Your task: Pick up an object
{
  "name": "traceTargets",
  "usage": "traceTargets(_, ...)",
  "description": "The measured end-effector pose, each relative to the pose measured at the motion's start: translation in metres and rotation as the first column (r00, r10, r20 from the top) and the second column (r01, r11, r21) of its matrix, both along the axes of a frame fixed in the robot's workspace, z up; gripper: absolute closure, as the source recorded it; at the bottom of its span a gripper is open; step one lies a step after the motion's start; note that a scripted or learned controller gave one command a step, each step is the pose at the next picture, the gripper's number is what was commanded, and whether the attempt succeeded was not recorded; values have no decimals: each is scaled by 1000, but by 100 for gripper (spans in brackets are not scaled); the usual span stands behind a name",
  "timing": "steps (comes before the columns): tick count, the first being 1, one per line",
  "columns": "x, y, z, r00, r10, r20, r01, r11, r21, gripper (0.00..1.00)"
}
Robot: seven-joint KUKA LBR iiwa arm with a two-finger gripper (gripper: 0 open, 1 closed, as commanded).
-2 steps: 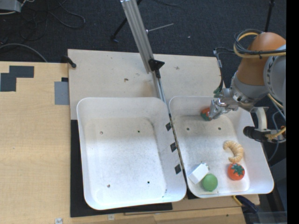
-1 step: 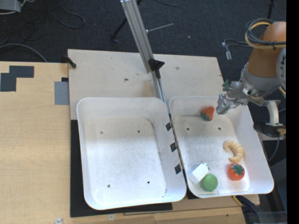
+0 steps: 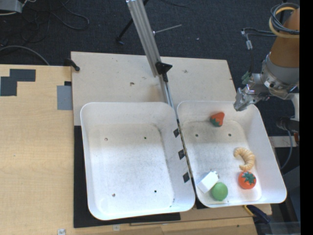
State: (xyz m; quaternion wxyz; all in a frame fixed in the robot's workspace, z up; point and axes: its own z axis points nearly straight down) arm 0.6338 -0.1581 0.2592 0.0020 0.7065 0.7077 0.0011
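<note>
Tool [image 3: 243, 101] over right bin's [image 3: 264, 131] far rim, finger state unclear; strawberry [image 3: 217, 119], croissant [image 3: 245, 158], tomato [image 3: 247, 179] inside.

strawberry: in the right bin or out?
In. The strawberry lies on the right bin's floor near its far edge; the gripper hovers beside it.

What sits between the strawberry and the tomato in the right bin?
In the camera view, the croissant lies between the strawberry above and the tomato below, close above the tomato, on the right bin floor.
</note>
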Motion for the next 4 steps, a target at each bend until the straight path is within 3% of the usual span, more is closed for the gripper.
traceTargets(1, -12, 49, -7, 1000, 3, -8, -3, 1000, 3, 100)
traceTargets(4, -12, 196, -5, 1000, 3, -9, -3, 1000, 3, 100)
